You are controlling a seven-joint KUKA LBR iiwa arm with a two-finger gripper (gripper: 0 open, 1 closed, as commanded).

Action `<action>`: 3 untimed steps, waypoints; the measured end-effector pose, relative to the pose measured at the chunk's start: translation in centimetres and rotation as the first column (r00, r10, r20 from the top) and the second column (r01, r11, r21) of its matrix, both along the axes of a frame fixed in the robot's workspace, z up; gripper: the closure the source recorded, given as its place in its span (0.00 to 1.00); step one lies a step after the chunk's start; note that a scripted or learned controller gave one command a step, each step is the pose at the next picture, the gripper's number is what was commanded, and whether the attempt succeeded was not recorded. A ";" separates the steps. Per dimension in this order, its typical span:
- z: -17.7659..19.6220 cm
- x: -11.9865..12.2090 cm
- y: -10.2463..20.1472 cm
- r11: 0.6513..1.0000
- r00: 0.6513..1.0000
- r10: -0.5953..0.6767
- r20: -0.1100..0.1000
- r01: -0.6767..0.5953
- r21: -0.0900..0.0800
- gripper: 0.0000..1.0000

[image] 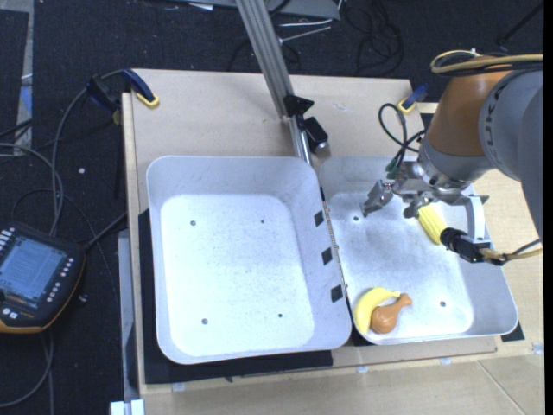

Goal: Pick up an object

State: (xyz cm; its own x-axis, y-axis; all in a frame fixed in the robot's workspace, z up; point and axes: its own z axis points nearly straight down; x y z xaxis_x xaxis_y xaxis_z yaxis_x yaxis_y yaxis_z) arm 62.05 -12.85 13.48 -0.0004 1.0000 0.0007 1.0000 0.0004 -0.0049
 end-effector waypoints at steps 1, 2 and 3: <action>1.3 0.1 -0.1 1.000 1.000 0.000 0.006 0.000 -0.001 1.00; 6.6 0.0 1.0 1.000 1.000 0.001 0.009 -0.001 -0.001 1.00; 9.1 0.1 1.0 1.000 1.000 0.000 0.007 0.000 -0.001 1.00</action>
